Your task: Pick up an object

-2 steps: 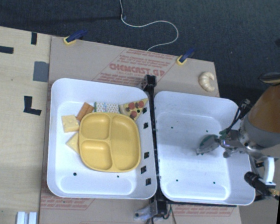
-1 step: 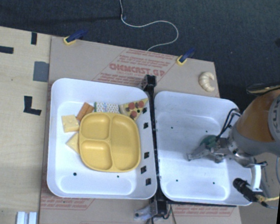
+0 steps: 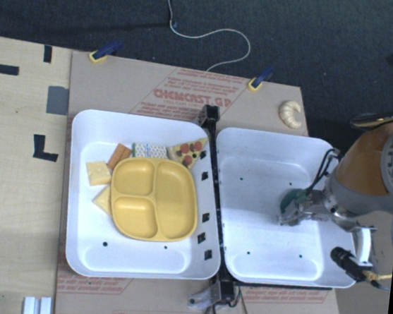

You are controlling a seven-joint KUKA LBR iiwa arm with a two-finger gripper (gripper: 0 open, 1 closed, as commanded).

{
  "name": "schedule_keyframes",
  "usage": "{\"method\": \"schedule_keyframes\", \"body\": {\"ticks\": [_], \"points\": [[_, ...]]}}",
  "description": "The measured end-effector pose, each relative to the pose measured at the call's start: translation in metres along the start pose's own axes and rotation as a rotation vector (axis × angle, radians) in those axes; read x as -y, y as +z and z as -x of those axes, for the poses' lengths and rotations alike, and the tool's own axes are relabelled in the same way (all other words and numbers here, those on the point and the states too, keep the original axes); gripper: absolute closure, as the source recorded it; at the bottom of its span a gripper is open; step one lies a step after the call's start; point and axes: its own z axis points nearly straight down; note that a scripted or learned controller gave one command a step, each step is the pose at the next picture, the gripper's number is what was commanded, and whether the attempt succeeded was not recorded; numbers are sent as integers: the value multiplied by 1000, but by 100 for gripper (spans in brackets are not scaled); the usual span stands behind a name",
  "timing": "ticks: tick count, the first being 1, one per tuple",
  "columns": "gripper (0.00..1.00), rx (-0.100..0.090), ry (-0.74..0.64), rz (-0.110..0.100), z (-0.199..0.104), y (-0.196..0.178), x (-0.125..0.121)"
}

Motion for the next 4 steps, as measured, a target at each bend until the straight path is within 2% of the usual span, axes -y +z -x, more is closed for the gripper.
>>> {"method": "schedule_keyframes", "body": {"ticks": [1, 2, 3, 4], "points": [[100, -1, 0, 2, -6, -43, -2], [100, 1, 1, 4, 2, -101, 0], [100, 0, 1, 2, 2, -128, -1], [100, -1, -3, 0, -47, -117, -24]]}}
